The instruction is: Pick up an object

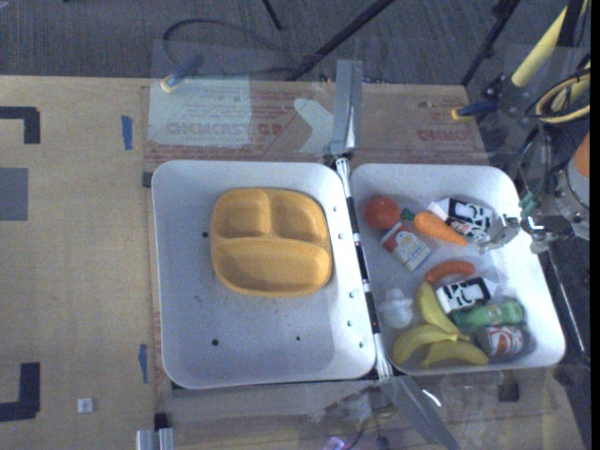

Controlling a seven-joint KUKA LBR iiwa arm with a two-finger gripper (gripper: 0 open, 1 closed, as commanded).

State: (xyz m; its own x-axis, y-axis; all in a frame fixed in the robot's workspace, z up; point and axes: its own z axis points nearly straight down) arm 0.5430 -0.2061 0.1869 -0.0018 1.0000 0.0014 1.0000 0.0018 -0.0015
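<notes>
Hand (507,229) low over right bin (539,279), beside carrot (440,228).

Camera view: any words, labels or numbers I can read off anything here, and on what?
Nothing reads cleanly.
Cardboard sheet behind the bins: red print, upside down and blurred.
Two black-and-white cartons: markings too small.
Small pouch: label blurred.
Can: label blurred.

Robotics lab setup: plywood bench (75,251) with black tape marks (23,125), two white bins (178,345), tripod legs (375,7) and cables (202,31) on grey carpet (94,26), plastic toy food (436,331) as test props.
</notes>
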